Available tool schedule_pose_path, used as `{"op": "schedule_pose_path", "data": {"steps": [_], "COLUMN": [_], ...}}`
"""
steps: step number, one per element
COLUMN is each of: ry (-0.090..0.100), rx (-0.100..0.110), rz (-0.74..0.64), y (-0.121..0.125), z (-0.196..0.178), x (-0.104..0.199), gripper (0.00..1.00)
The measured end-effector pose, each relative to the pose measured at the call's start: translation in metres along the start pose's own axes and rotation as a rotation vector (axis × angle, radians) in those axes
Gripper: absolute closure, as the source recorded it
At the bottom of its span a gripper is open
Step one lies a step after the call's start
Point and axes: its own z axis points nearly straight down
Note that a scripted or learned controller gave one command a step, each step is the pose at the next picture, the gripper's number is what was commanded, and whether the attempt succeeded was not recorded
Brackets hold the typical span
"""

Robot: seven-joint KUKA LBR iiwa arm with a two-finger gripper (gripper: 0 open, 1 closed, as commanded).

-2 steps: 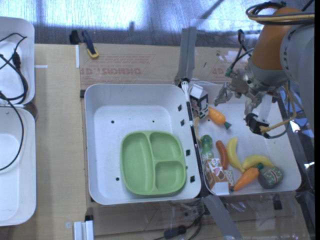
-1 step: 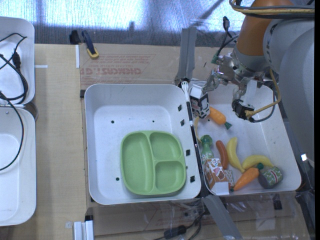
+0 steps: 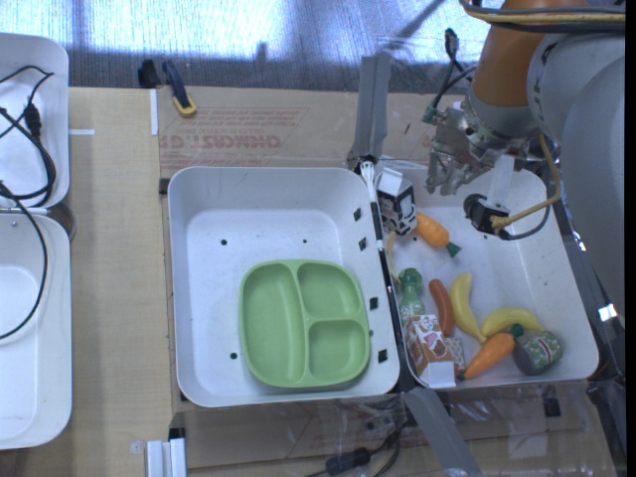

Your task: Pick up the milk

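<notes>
The robot's hand (image 3: 449,175) hangs over the far edge of the right bin (image 3: 566,266), its metal fingers pointing down with a narrow gap between them and nothing held. Below the orange wrist band, a black cable loops down into the bin's far right part.

The milk (image 3: 397,201), a small white carton with dark markings, stands at the far left corner of the right bin, just left of the hand and close against the wall shared with the left bin (image 3: 189,266). Its printing is too small to read. A carrot (image 3: 434,232) lies just beside the carton on its near side.

Open white floor stretches across the middle of the right bin. Along its near side sit a green-capped bottle (image 3: 410,296), a sausage (image 3: 441,306), two bananas (image 3: 477,311), a second carrot (image 3: 490,356), a printed red-and-white box (image 3: 430,351) and a dark jar (image 3: 538,350).

The left bin holds a green divided plate (image 3: 303,323) near its front right, with bare floor to the far side and left. On the tan surface (image 3: 119,266) beyond the bins, red mirrored lettering cannot be made out.
</notes>
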Motion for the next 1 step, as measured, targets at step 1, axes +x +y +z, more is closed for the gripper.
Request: {"op": "schedule_pose_path", "data": {"steps": [1], "ry": [0.000], "rx": [0.001], "rz": [0.000], "y": [-0.0001], "z": [0.0002], "x": [-0.0001], "gripper": [0.00]}}
